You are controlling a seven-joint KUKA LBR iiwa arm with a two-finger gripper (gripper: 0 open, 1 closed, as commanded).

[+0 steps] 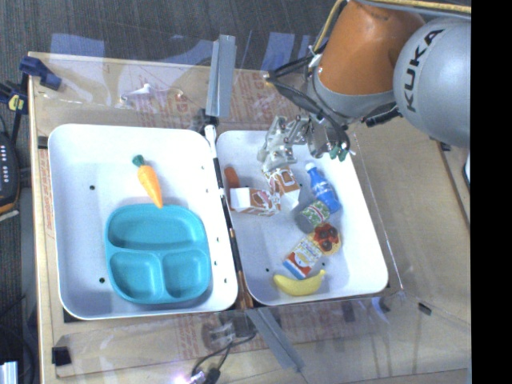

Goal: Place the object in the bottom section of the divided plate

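A blue divided plate point(158, 254) lies in the left bin point(72, 214), with its one wide section at the far side and two small sections at the near side; nothing lies in it. An orange carrot point(149, 181) rests in the same bin, just beyond the plate's far rim. My gripper point(278, 152) hangs over the far part of the right bin point(364, 238), above a small white and brown carton point(284, 184). I see nothing clearly held in it.
The right bin holds several items: a red sausage point(231, 176), another carton point(250, 200), a blue bottle point(322, 189), a grey-green can point(314, 214), a red pouch point(326, 238), a packet point(302, 260) and a banana point(299, 283). A raised divider point(224, 230) separates the bins.
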